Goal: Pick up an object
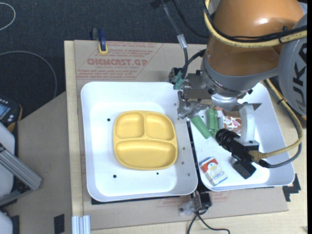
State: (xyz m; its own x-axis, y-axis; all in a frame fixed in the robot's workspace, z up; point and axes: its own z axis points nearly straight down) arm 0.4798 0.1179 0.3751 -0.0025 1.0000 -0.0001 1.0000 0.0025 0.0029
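The yellow divided plate [145, 139] lies flat in the middle of the left bin [95, 130]. In the right bin [278, 130] two green tube-like items [201, 126] lie side by side, with a red and white packet [233, 123] beside them. A small red, white and blue box [213, 170] rests near that bin's front edge. My gripper [188, 109] hangs low at the left edge of the right bin, close above the green items, under the orange wrist band [253, 23]. The arm hides much of the right bin's back half.
Both bins sit on a brown board [122, 60] with printed red lettering. A blue and yellow clamp [101, 39] grips the board's back edge. Grey hardware [19, 172] stands off the bench at the left, over dark carpet.
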